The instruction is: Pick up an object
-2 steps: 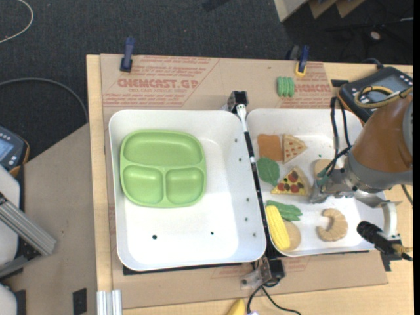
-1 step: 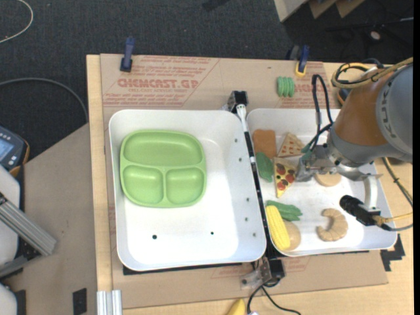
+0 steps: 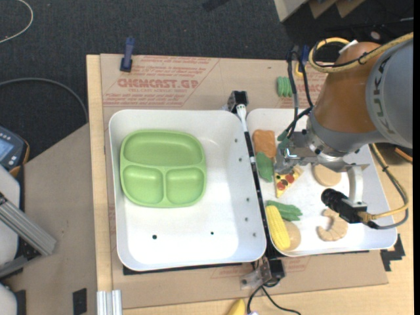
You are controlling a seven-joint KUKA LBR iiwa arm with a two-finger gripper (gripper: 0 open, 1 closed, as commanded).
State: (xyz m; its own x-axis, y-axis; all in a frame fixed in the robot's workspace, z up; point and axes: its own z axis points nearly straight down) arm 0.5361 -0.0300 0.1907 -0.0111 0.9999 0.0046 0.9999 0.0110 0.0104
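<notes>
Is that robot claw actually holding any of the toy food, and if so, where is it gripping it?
It cannot be told. The claw hangs low over the pizza slice in the right bin, but the arm hides any grip.

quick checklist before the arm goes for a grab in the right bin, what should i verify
1. Gripper is over the right bin: ok.
2. Target under it: pizza slice and green vegetable lie close together, which one is meant: cannot tell.
3. Nothing held already: cannot tell, the wrist hides the fingers.
4. Neighbours may get bumped: corn cob lies apart, ok; orange piece touches the green vegetable, not ok.
5. Left bin holds the green divided plate, away from the arm: ok.
</notes>
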